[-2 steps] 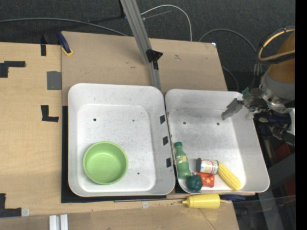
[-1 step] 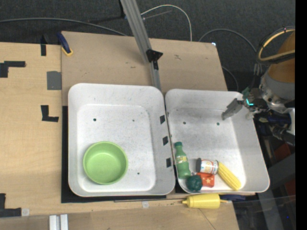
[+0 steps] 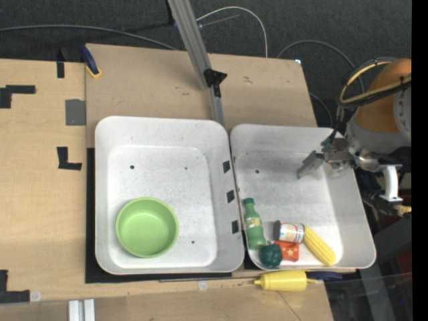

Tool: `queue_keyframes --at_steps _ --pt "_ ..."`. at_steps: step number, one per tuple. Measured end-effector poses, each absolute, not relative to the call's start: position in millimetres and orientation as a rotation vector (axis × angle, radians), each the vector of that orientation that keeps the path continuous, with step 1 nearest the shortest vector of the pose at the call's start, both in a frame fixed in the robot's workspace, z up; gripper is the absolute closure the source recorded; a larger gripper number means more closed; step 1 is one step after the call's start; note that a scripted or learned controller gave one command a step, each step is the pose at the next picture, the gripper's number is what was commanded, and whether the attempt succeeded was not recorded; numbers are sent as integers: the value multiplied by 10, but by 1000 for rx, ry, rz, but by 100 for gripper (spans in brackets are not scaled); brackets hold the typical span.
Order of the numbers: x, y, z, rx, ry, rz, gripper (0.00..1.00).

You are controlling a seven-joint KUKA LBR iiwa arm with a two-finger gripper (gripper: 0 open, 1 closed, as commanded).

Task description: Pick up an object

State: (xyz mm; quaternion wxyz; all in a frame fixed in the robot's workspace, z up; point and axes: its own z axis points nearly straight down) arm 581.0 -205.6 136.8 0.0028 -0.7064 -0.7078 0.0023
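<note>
The right bin holds a cluster of small things at its near end. There a green bottle lies along the left wall, beside a small can, a yellow corn cob, a red piece and a dark green lump. My gripper hangs over the right bin's far right part, well apart from that cluster, with nothing visibly in it.
A green bowl sits in the near left corner of the left bin. A yellow mustard bottle lies on the bench just outside the right bin's near rim. A grey pole slants in from the top.
</note>
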Motion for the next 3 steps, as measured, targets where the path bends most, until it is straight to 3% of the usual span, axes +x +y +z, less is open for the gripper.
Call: queue_keyframes --at_steps 1,2,3 --pt "5819 -2051 885 -2221 -2226 2 0" --pt "5822 -2044 999 -2218 -2228 0 100" --pt "5803 -2050 1425 -2222 -2225 -2 100"
